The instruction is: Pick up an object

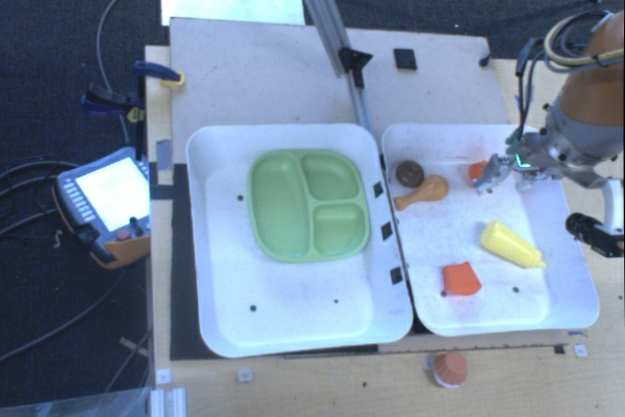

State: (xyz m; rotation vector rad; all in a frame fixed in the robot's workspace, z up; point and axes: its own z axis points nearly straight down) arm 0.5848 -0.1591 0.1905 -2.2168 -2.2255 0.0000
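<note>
The right bin (pixel 547 312) holds several objects. A small red piece (pixel 477 172) lies near its back edge. A brown round piece (pixel 408 174) and a tan pear-shaped piece (pixel 426 191) sit at its back left. A yellow wedge (pixel 511 245) lies right of centre, and an orange block (pixel 461 279) sits near the front. My gripper (pixel 494 174) hangs low over the back of this bin, its tip right beside the red piece. Nothing shows as lifted.
The left bin (pixel 225 308) carries a green divided plate (pixel 309 205). A metal pole (pixel 327 5) slants over the bench down to the seam between the bins. A small round orange thing (pixel 449 369) lies on the bench in front of the right bin. A pendant (pixel 103 205) rests on the floor at the left.
</note>
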